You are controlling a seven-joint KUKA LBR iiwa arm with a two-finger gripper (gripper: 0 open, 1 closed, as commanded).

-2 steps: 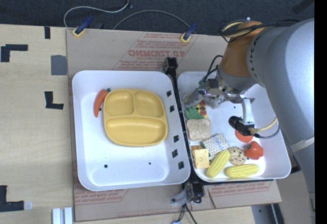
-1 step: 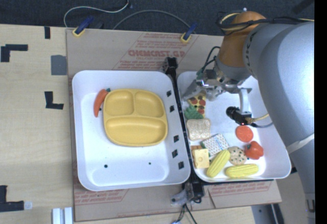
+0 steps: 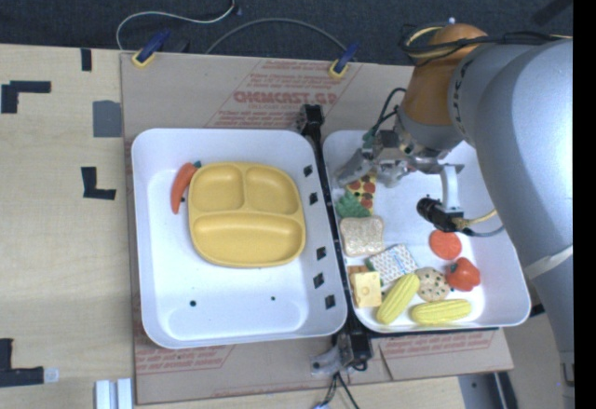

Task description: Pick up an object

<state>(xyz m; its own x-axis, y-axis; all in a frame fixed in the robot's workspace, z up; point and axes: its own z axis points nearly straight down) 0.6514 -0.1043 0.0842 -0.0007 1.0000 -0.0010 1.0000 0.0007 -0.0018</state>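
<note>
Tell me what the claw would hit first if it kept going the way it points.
Probably the small red and green toy foods just beyond the claw in the right bin; depth is unclear.

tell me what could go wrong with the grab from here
The gripper is low over the top-left corner of the right bin, where small pieces lie packed together, so it may close on nothing or nudge them aside. It is also near the divider between the bins, which it could strike. The green piece just below could get pushed.

toy foods (image 3: pixel 400 279) – heaped, right bin (image 3: pixel 498 253)
</note>
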